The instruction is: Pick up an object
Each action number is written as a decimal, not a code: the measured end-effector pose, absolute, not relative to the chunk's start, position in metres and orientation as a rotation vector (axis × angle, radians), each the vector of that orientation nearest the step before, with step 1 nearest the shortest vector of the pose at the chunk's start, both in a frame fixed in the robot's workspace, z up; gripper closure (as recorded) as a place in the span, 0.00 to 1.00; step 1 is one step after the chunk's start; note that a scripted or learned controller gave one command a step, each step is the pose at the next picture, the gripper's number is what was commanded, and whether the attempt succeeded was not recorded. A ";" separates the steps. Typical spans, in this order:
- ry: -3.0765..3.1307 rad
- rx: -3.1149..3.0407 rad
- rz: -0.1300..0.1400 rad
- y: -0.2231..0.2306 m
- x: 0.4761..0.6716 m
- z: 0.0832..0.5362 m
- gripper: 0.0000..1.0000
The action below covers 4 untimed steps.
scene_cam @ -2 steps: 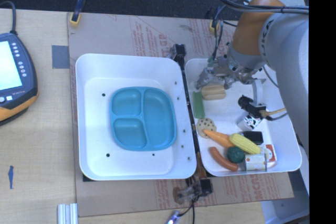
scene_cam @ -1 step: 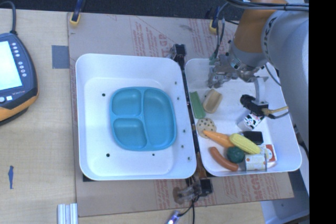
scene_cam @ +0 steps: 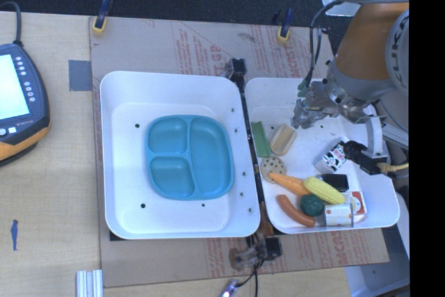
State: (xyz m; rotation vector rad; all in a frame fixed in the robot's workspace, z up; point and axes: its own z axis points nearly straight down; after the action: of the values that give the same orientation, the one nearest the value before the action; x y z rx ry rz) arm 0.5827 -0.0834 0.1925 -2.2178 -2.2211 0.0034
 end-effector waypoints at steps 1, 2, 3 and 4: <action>-2.221 -2.217 0.005 -0.083 0.582 0.192 0.00; -2.226 -2.214 0.006 -0.092 0.536 0.147 0.00; -2.227 -2.212 0.007 -0.100 0.604 0.091 0.00; -2.225 -2.213 0.006 -0.100 0.531 0.091 0.00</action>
State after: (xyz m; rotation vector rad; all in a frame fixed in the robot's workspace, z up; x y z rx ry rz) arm 0.5311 -0.0998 0.0915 -2.2131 -2.2252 0.0057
